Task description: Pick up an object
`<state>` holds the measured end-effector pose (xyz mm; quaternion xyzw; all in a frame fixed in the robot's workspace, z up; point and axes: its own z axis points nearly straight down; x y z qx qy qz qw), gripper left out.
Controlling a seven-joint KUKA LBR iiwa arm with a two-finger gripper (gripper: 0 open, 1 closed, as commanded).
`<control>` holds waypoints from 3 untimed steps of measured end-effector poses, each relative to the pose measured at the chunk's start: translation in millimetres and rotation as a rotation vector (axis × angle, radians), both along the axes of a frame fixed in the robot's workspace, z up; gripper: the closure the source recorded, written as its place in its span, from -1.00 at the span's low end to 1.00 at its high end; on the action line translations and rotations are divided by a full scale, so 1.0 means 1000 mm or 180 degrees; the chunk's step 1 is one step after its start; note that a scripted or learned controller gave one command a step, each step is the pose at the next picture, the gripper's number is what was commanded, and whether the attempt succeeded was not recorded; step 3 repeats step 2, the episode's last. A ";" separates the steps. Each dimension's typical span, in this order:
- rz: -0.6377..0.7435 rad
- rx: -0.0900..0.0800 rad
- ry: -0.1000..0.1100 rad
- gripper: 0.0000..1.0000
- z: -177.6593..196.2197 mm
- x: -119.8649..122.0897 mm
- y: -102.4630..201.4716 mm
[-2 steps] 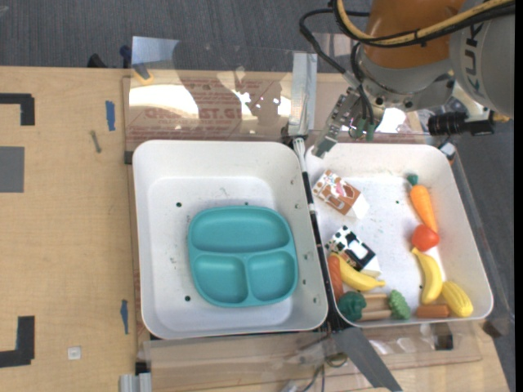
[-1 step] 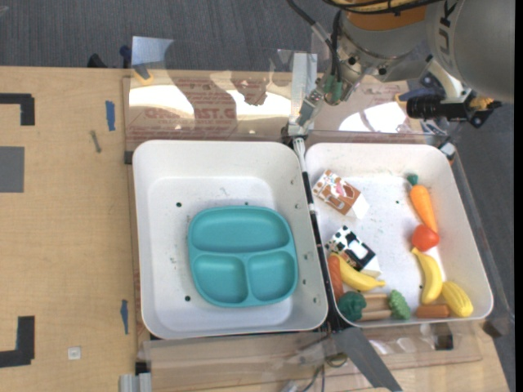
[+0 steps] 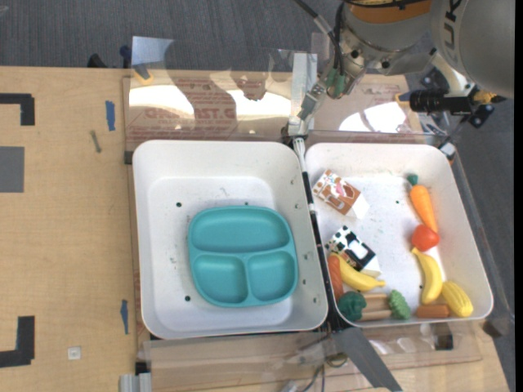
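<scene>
My gripper (image 3: 304, 114) hangs above the back rim where the two bins meet, and I cannot tell how it is set. Nothing is in it. The things to pick lie in the right bin (image 3: 384, 166), all nearer the camera than my gripper. Closest is the small carton (image 3: 337, 193), lying flat just inside the divider, its long side slanting. The carrot (image 3: 422, 204) lies farther right, running front to back.
</scene>
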<state>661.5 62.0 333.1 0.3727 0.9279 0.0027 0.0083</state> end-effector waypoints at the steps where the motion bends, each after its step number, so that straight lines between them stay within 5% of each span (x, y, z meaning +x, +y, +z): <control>1: 0.0180 0.0002 0.0056 1.00 -0.014 -0.010 0.031; 2: 0.0683 -0.0004 0.0061 1.00 -0.061 -0.015 -0.001; 3: 0.0683 -0.0004 0.0061 1.00 -0.061 -0.015 -0.001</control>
